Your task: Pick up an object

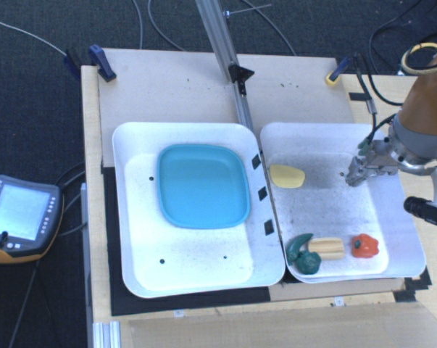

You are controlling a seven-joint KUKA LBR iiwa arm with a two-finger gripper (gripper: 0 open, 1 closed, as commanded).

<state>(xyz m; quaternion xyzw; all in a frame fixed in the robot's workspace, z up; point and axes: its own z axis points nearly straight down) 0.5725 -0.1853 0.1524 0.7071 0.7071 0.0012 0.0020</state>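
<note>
The bench (175, 85) carries two white bins side by side. The left bin (135, 267) holds a blue plate (204, 185) in its middle. Over the right bin (399, 216), near its right edge, hangs the gripper (354, 176); whether its jaws are spread or pressed together I cannot tell. A yellow piece (286, 176) lies near that bin's left edge. Along its near edge sit a green vegetable (304, 254), a tan block (327, 248) touching it, and a red tomato (364, 246).

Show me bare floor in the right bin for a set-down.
Free: the right bin's middle, between the yellow piece, the gripper and the front row. Crowded: front edge, with green piece, tan block, red piece.
</note>
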